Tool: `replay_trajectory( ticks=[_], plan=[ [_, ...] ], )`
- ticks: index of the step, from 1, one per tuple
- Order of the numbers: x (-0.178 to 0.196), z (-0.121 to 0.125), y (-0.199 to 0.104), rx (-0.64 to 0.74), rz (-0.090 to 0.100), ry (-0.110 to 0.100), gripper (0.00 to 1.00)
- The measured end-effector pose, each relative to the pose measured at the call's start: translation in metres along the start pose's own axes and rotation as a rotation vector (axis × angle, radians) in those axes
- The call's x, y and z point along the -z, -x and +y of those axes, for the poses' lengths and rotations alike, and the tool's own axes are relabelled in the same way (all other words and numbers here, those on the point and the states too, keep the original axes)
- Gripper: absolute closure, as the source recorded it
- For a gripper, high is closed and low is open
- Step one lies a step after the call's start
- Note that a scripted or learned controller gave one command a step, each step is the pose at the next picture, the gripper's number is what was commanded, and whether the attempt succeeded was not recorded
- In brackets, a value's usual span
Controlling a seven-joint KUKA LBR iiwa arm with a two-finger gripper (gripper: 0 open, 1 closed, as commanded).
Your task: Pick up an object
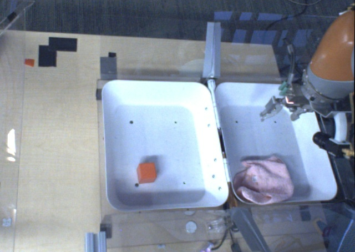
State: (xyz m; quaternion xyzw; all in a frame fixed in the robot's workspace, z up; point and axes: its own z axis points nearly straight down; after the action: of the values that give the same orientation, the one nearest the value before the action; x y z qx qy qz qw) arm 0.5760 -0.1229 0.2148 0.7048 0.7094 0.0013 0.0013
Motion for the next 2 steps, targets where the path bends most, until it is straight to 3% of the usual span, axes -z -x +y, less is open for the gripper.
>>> replay_trajectory(
  ticks=[1, 2],
  plan=[
    [0.0116, 0.0021, -0.0015, 0.004, 0.000, 0.006, 1.00],
    [0.0116, 0.0021, -0.0014, 0.004, 0.000, 0.006, 0.00]
  ],
)
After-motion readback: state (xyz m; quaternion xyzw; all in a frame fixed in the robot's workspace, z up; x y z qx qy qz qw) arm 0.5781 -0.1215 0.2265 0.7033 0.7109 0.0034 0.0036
